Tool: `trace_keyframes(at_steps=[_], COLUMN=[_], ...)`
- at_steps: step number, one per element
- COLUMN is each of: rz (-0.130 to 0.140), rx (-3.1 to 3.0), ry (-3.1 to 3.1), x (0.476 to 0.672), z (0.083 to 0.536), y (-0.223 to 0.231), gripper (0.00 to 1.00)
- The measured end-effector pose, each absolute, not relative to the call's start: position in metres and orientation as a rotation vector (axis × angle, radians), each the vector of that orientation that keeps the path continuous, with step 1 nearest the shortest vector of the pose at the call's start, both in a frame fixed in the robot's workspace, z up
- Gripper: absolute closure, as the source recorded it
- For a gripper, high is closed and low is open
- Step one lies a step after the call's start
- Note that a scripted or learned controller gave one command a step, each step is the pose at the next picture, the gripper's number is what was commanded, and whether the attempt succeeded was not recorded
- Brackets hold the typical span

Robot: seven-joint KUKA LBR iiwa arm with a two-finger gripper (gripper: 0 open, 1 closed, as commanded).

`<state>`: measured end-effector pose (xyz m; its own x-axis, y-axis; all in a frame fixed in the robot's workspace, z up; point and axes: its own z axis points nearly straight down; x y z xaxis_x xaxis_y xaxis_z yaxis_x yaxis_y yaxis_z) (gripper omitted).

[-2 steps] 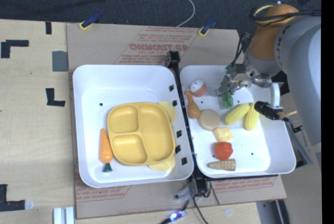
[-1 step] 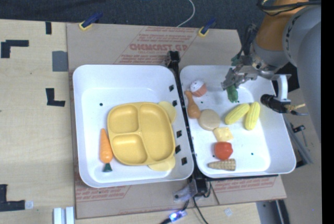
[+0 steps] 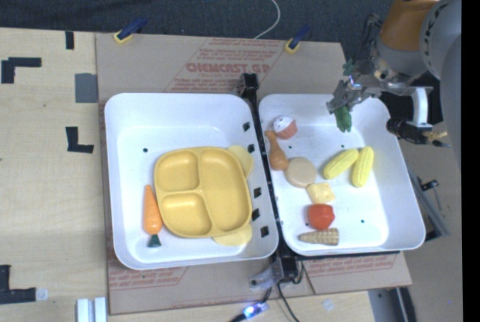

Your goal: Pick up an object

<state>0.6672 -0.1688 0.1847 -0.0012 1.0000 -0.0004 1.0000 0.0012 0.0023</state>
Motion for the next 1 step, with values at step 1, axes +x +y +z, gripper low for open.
trace_keyframes(at_steps=[1], rz=[0.003], rx=[2.218], ry=[2.221], x=[0.6680], z=[0.2274], y=[-0.1684], gripper=[1.00])
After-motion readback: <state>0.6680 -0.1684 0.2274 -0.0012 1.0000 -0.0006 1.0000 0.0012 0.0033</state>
